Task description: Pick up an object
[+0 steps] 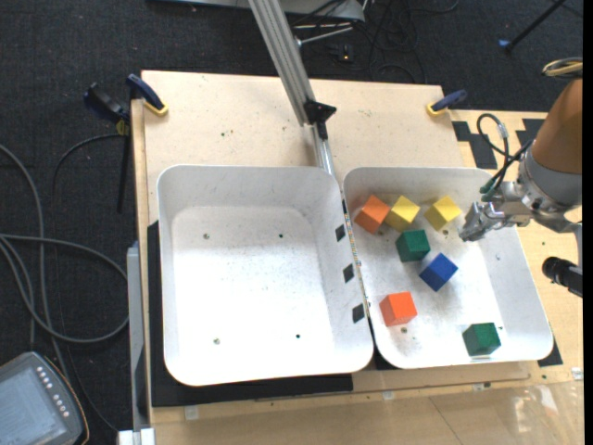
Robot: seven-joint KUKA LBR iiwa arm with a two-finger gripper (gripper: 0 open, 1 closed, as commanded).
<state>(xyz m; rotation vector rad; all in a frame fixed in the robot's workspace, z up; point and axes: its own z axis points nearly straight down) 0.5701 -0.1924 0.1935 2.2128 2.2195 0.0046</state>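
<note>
Just left of the gripper [474, 226], grip perhaps empty, unclear: yellow cube [444, 212].

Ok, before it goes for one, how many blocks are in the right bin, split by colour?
Orange blocks: 2
Yellow blocks: 2
Green blocks: 2
Blue block: 1
Total: 7, all in the right bin.

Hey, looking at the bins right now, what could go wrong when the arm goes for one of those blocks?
1. The orange block, two yellow blocks and a green block sit bunched together, so a descent there may hit a neighbour or nudge the cluster instead of grasping.
2. The gripper hovers near the right bin's rim; a low sweep might clip it.
3. The other green block lies close to the front wall, leaving little room.
</note>
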